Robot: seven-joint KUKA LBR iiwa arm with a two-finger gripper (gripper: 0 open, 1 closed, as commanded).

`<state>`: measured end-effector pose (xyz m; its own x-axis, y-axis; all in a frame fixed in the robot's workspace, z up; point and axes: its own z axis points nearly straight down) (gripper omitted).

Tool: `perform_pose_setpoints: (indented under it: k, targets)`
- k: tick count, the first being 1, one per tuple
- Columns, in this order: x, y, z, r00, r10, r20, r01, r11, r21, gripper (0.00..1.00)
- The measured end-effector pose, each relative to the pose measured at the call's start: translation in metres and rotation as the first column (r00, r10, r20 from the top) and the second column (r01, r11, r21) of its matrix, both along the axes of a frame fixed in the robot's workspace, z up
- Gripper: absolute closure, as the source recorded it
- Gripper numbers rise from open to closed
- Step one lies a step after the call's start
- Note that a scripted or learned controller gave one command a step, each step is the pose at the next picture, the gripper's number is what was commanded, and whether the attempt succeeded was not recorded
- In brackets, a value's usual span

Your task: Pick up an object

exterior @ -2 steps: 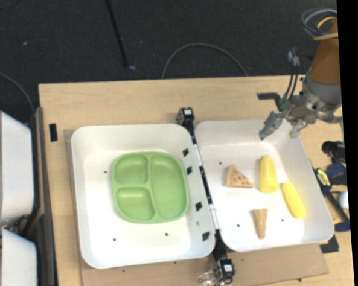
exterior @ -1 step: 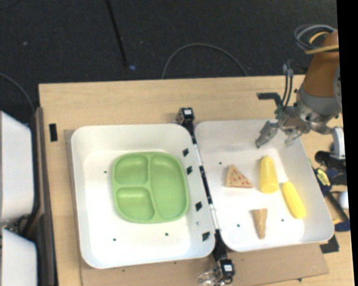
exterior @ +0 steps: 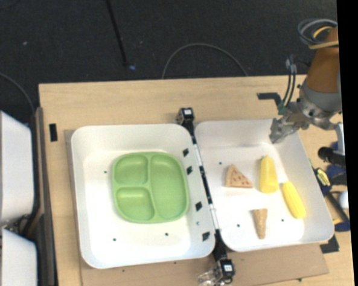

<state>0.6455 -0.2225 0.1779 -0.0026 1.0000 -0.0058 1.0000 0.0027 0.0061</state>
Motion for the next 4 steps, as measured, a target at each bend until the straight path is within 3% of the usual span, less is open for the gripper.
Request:
perform_pose_setpoints:
  k: [1,2,4]
  targets:
    - [-0.006,0.006,0.055,1.000,0.001,0.001,-0.001,1.000,0.004,1.00]
    - [-0.006,0.004,0.024,1.000,-0.002,-0.007,0.002,1.000,0.003,1.00]
    - [-0.019,0.115,0.036,1.000,0.004,-0.004,-0.004,1.000,0.007,1.00]
